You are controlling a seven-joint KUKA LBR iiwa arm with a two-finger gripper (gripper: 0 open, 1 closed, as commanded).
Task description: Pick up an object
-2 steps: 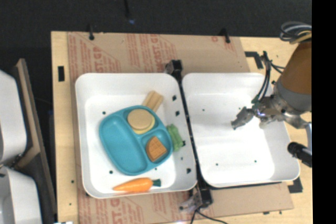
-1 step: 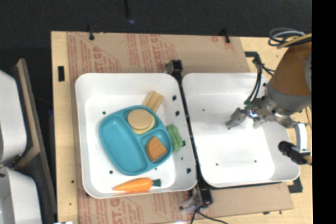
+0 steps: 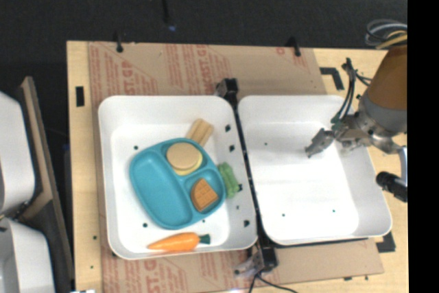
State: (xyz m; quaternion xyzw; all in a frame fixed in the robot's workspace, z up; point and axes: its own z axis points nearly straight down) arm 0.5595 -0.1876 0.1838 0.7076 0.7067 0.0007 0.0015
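tray (image 3: 159, 192) in left bin (image 3: 113, 147), carrot (image 3: 180, 241) before it

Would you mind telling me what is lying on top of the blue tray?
On the blue tray lie a round tan biscuit and a brown waffle piece. What lies beneath the tray is hidden.

A blue divided tray (image 3: 164, 189) lies flat in the left bin (image 3: 113, 147), tilted diagonally. A round tan cookie (image 3: 185, 156) sits in its upper compartment, a brown waffle piece (image 3: 204, 194) in its right one. A wooden block (image 3: 200, 130) pokes out behind it, a green piece (image 3: 229, 180) touches its right edge, and an orange carrot (image 3: 180, 241) lies below.
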